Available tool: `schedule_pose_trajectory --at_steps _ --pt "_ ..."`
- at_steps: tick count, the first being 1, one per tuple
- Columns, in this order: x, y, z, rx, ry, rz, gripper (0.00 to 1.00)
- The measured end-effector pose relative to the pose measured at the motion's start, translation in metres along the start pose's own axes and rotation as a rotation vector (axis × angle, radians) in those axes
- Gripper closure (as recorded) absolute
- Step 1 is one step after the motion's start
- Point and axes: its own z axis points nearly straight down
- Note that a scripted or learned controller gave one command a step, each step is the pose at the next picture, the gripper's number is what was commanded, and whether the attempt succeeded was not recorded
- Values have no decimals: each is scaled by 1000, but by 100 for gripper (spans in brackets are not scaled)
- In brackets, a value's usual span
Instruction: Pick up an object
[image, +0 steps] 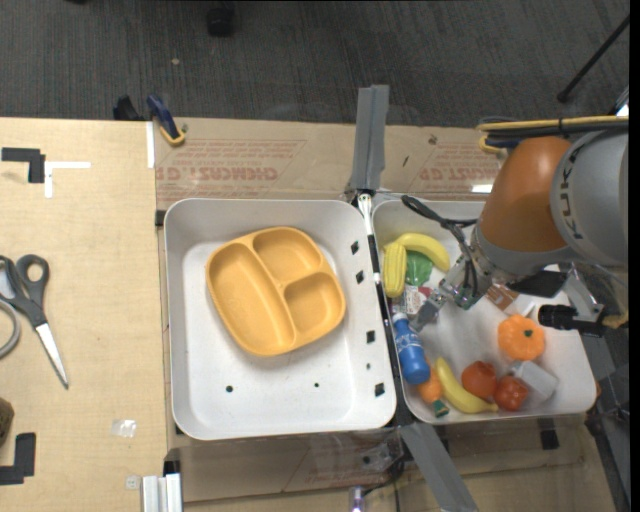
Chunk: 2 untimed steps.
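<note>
The right bin (560, 405) holds several toy foods. A yellow banana (424, 246), a corn cob (395, 268) and a green piece (419, 268) lie at its far left. A blue bottle (408, 350) lies along the left wall. Near the front are a second banana (458, 388), two red fruits (479, 377) (511, 393) and an orange fruit (522, 338). My gripper (437, 303) hangs low over the bin's left-middle, just right of and above the blue bottle and below the green piece. Nothing is visibly held.
The left bin (200, 400) carries a yellow divided plate (275, 290). Scissors (36, 312) lie on the wooden bench at far left. A blue clip (165, 120) sits at the back. The arm's orange band (530, 195) looms over the right bin's far side.
</note>
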Motion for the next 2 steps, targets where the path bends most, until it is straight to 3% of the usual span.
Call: schedule_pose_trajectory --at_steps 1,2 --pt "-47 40 0 5 6 -57 0" --pt "-34 31 0 0 1 29 0"
